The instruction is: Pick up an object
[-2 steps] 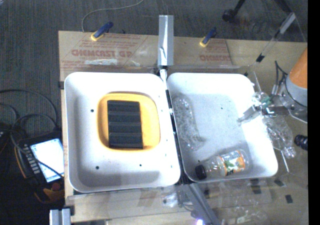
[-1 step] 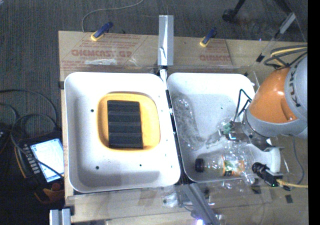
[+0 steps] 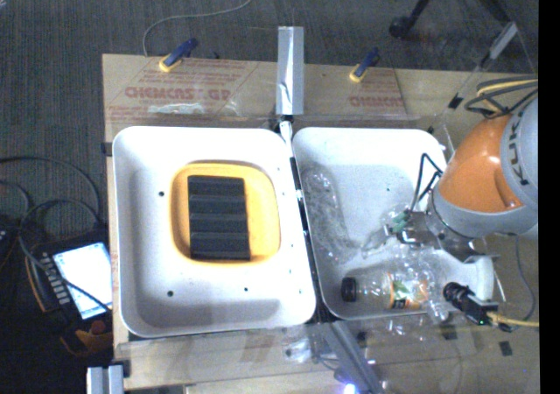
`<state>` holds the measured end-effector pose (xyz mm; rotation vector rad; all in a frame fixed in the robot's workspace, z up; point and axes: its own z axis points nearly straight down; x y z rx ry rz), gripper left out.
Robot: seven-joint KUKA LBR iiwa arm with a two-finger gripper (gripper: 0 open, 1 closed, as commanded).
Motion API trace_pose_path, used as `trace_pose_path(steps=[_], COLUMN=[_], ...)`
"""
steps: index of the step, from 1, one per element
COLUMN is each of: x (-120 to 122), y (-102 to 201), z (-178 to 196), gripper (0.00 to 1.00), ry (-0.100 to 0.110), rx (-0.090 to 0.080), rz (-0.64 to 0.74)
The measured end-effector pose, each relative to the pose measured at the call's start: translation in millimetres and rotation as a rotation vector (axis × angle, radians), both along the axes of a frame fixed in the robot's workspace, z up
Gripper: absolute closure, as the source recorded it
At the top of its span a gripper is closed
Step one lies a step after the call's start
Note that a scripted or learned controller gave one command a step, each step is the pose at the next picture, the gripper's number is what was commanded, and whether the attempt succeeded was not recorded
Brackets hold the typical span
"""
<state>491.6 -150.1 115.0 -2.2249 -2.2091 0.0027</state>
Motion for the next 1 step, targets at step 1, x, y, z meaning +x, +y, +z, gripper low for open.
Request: trace_pose_path(steps=[1], x=[-6.7], y=[54.8], z=[165.6], gripper=[1.00], ry=[-0.006], rx=[-0.004], rz=[0.162])
